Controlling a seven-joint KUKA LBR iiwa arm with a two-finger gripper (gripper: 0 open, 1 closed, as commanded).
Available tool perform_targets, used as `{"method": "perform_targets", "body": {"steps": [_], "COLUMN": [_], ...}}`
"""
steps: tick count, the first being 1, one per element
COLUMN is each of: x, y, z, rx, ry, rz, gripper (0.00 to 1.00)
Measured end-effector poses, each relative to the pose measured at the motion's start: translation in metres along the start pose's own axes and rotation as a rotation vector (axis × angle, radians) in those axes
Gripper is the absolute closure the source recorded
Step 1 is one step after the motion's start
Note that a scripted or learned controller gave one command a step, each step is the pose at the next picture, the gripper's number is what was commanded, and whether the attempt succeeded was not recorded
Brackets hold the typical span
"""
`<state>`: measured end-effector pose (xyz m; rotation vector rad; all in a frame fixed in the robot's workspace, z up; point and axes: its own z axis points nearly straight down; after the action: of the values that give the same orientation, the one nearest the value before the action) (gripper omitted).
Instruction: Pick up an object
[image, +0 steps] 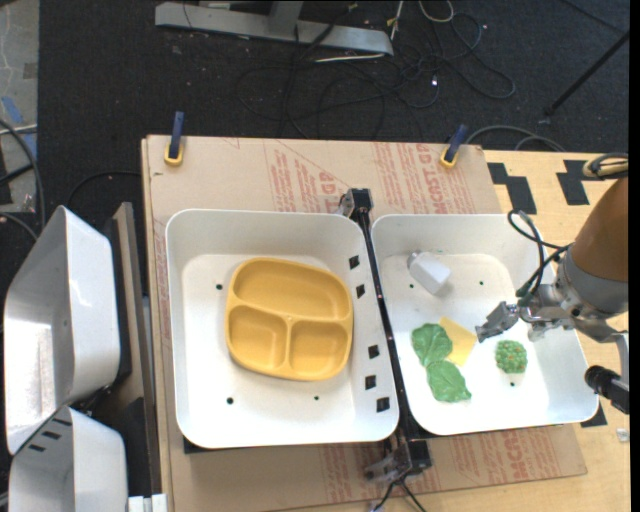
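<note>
Well, nearest to the camera, in the right bin (560, 400), there are the loose objects. At about six o'clock in this bin lies a green leaf-shaped piece (448, 381), and just above it, touching or nearly touching, a second green leaf piece (431, 341). Beside that one, toward three o'clock, a flat yellow piece (461, 342) looks out from under its edge. At about four o'clock in the bin sits a small green knobbly ball (511, 356), apart from the others.

The gripper (497, 323) is in the middle of the right bin, between the yellow piece and the green ball and a little higher in the picture, reaching in from three o'clock. Its dark tip points toward nine o'clock. I cannot tell how far the fingers are open, because they are small and dark, and I see nothing between them. So, in my judgement, no object is picked up yet: all the pieces lie on the floor of the bin. What is left is the whole grasp and the lift. The yellow piece and the green ball are the closest candidates, but which one is meant I cannot say.

Farther, at about eleven o'clock in the right bin, rests a small grey-white block (430, 271), well apart from the gripper.

The left bin (200, 330) holds a yellow divided plate (290, 318) in its centre. Beyond both bins is the brown board (300, 170) with two clamps at its far edge.
</note>
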<state>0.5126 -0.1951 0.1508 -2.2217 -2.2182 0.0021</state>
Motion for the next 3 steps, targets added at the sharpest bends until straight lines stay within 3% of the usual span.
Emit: {"method": "perform_targets", "body": {"steps": [1, 2, 3], "x": [-0.002, -0.004, -0.004], "y": [0.003, 0.005, 0.008], "z": [0.047, 0.033, -0.009], "rx": [-0.010, -0.022, -0.005], "ry": [-0.007, -0.014, -0.001], "rz": [0.001, 0.002, -0.004], "gripper": [0.00, 1.00, 1.00]}}
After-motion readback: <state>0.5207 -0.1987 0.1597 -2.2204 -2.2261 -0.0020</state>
